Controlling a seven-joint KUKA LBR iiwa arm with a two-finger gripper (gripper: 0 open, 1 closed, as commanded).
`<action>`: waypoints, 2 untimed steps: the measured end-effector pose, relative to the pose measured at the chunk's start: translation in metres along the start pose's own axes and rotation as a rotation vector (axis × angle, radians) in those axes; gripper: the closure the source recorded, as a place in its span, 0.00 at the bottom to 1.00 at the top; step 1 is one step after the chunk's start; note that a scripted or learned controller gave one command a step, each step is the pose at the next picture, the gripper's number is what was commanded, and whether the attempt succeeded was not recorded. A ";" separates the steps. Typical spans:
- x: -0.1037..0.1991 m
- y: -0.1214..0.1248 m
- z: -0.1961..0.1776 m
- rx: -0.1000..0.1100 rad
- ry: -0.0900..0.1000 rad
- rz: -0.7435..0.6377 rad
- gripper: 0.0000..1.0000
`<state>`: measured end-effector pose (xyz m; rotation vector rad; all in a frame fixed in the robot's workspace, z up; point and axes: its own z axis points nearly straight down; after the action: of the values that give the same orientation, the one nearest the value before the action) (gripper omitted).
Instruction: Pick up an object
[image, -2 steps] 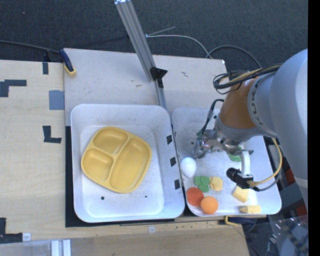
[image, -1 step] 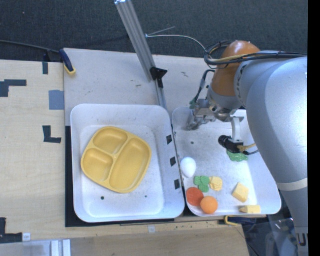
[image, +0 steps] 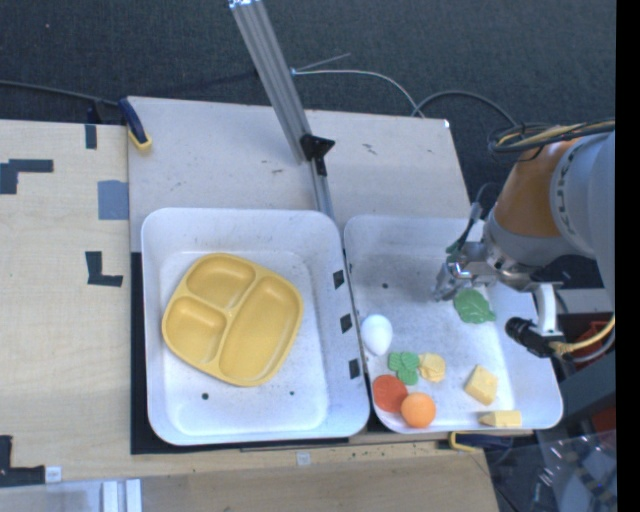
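Observation:
My gripper hangs over the right bin, near its right side, under the grey arm with the orange band. A green leafy piece lies just below and right of it, close to the fingertips; I cannot tell whether it is touched. Lower in the bin lie a white egg, a small green piece, a small yellow piece, a red tomato, an orange ball, a yellow cheese wedge and a flat yellow piece.
The left bin holds a yellow divided plate. A slanted metal pole crosses the top of the bench and ends near the divide between the bins. Cables lie behind the right bin.

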<state>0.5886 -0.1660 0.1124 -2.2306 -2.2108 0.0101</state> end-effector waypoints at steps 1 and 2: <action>0.045 0.059 -0.021 -0.010 0.005 -0.016 1.00; 0.006 0.092 0.000 0.008 0.010 -0.011 1.00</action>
<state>0.6803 -0.1604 0.1120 -2.2096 -2.2133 0.0074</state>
